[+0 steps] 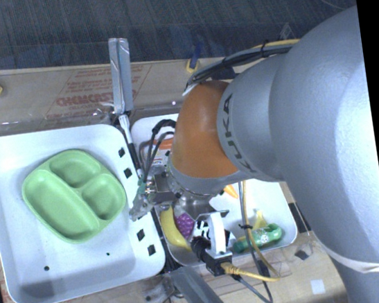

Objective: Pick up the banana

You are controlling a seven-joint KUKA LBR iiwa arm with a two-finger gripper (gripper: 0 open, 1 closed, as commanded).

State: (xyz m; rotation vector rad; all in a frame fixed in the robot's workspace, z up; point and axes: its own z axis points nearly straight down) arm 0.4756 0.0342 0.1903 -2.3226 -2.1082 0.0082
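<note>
1. Gripper point(178, 212) sits low over the left end of the right bin point(284, 219), under the wrist; whether it is open or closed cannot be told.
2. Banana point(170, 231) lies against that bin's left wall, just beside the gripper and touching a purple item point(184, 223).
3. Green divided plate point(75, 193) rests in the left bin point(2, 209).

A plate point(75, 193) lies in the left bin point(2, 209). The banana point(170, 230) lies in the right bin point(275, 205), by its left wall.
</note>
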